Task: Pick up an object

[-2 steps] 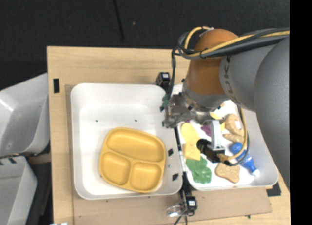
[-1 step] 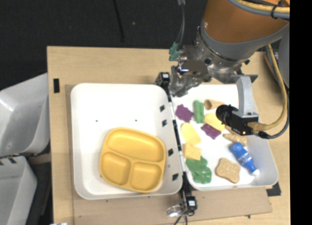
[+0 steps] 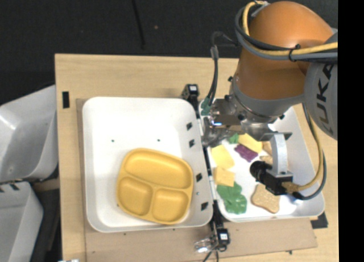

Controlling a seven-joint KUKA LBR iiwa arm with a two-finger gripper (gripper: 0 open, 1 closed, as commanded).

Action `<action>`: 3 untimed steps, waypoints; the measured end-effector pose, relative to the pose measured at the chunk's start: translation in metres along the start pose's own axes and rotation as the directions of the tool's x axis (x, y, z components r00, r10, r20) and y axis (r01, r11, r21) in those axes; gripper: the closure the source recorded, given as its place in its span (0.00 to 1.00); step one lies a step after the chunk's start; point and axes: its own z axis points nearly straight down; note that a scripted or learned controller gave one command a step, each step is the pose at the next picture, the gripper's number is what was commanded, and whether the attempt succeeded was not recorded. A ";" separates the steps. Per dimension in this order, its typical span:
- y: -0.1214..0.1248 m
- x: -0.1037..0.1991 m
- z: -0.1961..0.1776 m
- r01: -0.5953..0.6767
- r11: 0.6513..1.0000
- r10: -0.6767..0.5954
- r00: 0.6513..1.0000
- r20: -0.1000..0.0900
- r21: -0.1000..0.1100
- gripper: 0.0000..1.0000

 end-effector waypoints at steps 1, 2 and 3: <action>0.001 0.013 -0.126 0.007 1.000 -0.007 1.000 -0.006 -0.024 1.00; 0.000 -0.001 -0.012 0.002 1.000 -0.002 1.000 0.000 0.003 1.00; 0.001 -0.034 -0.131 0.001 1.000 -0.001 1.000 -0.004 -0.024 1.00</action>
